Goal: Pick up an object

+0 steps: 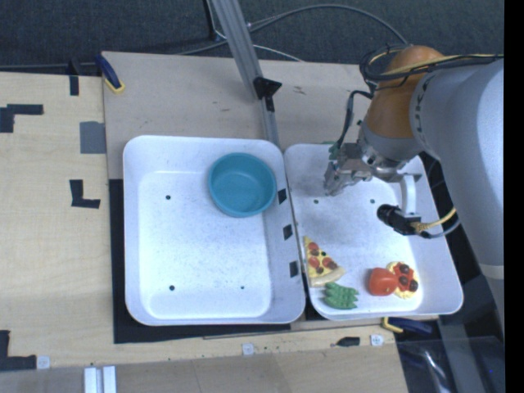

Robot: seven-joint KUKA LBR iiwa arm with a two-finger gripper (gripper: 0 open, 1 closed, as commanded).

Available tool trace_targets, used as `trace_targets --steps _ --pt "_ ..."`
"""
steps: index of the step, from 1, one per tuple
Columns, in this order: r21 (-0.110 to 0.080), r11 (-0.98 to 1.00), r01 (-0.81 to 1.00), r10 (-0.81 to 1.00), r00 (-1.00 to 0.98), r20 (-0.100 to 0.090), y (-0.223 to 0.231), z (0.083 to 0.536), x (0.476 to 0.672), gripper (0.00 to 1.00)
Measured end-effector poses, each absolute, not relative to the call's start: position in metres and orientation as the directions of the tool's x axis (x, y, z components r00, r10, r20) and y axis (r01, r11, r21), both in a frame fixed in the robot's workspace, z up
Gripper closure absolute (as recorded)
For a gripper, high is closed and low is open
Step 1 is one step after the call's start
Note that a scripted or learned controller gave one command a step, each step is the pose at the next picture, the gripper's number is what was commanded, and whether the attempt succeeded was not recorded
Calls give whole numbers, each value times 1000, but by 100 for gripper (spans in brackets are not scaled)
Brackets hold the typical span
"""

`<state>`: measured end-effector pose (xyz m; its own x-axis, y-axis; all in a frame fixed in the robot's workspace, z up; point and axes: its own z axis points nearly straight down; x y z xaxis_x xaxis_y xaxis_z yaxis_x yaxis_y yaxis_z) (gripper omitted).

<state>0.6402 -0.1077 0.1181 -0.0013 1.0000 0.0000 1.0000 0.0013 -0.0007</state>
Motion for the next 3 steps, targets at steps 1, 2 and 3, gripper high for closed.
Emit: trace_targets --steps 1,2,3 --pt "5 1 1000 1000 -1 0 -105 180 646 100" --pt "4 0 1000 1000 0 -1 -113 232 653 100" --pt "4 0 1000 1000 0 0 -113 283 654 100"
